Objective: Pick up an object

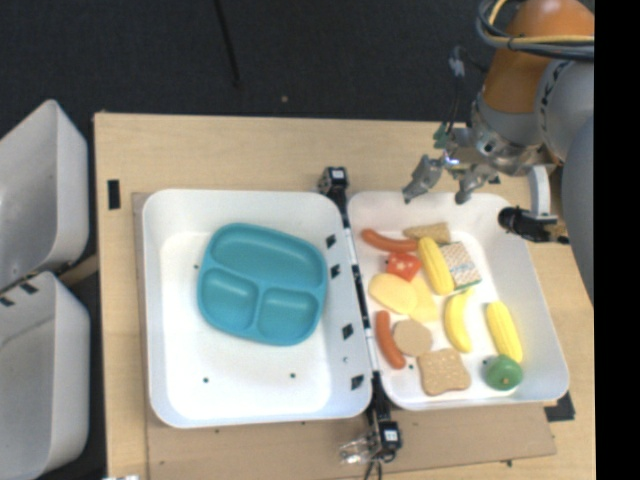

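- Left bin [160, 368]: a smooth teal divided plate [262, 283].
- Right bin [535, 298]: glossy plastic toy food, including corn [434, 265], banana [457, 321], bread slice [443, 371].
- Gripper [440, 186] spread wide, holding nothing, over that bin's far edge.

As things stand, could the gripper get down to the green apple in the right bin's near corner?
Probably yes: the green apple lies uncovered, beside a yellow banana. The open gripper hangs over the bin's far edge.

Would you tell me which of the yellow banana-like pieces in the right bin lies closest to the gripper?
The upper one, beside the checkered cracker, lies nearest the gripper. The other two lie farther down the bin, towards the green apple.
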